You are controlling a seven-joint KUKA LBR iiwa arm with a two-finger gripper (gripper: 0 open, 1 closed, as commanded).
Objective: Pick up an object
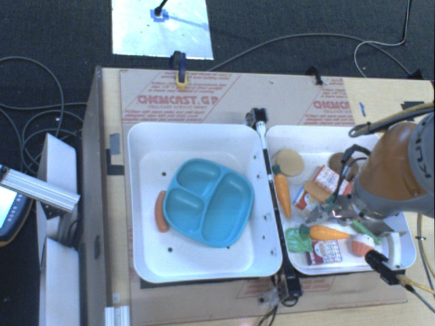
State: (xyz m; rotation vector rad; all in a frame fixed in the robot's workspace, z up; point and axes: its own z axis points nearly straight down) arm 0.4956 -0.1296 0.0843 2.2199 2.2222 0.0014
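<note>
Where cardboard (224, 94) lines bench | 2 white bins (146, 182) | dark carpet (47, 26)

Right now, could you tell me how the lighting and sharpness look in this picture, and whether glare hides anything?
In the camera view, light is even and soft; the white bins are bright but not blown out; the blue plate casts little shadow; the pale sheet above the bench looks washed out; the toys near the gripper are slightly soft.

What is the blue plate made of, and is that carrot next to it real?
The blue plate looks like smooth moulded plastic: one even colour, rounded dividers, soft sheen. The carrot is probably a plastic toy, being evenly orange and glossy, though the view can't settle it.
</note>
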